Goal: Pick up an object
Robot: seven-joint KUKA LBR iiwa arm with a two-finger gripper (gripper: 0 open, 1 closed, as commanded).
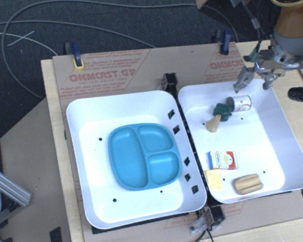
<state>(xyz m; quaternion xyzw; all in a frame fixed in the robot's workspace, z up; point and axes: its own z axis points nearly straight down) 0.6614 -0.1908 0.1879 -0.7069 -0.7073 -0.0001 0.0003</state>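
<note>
Fingers [256,79] spread wide apart, holding nothing, up over top edge of right white plastic bin [286,145]. Just below-left of fingers: small white can w/ red end [242,102], lying flat, prob. easiest to grab.

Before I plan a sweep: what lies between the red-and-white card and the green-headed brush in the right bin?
Bare white bin floor; the camera view shows nothing between the red-and-white card and the green-headed brush.

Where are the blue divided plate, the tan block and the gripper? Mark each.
blue divided plate [143,155]: camera view, on its central ridge.
tan block [247,183]: camera view, on its top face.
gripper [256,79]: camera view, midway between its fingertips.
</note>
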